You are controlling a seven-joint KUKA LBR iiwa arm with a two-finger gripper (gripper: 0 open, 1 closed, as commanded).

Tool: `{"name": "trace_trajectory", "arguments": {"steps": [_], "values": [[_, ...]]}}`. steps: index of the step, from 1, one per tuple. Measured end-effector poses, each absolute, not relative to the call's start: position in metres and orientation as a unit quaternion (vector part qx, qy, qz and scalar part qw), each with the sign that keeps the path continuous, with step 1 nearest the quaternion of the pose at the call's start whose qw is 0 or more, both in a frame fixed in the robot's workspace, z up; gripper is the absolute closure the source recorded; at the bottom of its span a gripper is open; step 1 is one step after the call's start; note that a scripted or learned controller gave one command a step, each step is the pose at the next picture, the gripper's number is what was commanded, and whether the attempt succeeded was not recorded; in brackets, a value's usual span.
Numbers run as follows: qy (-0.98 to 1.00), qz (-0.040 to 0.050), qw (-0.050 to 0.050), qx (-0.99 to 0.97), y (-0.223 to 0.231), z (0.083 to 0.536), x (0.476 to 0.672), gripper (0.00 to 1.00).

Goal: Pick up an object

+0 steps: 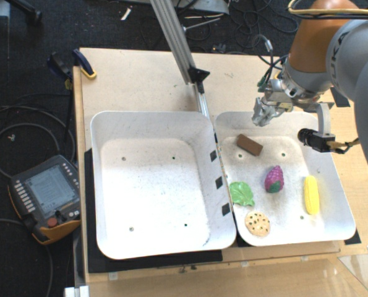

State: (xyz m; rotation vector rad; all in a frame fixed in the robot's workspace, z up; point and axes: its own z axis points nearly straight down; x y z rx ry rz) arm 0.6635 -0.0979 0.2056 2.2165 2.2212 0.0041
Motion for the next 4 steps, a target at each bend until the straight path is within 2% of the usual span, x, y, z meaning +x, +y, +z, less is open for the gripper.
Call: {"name": "trace_trajectory", "arguments": {"steps": [1, 2, 3, 4], "values": [[0.71, 0.0002, -0.001, 0.705, -0.056, 0.216, 0.647, 1.0], [0.71, 0.0008, -0.001, 0.704, -0.008, 0.228, 0.641, 1.0], [0.71, 0.0, -0.002, 0.704, 0.052, 0.228, 0.618, 1.0], [0.71, 0.0012, 0.0, 0.704, 0.099, 0.242, 0.608, 1.0]]}}
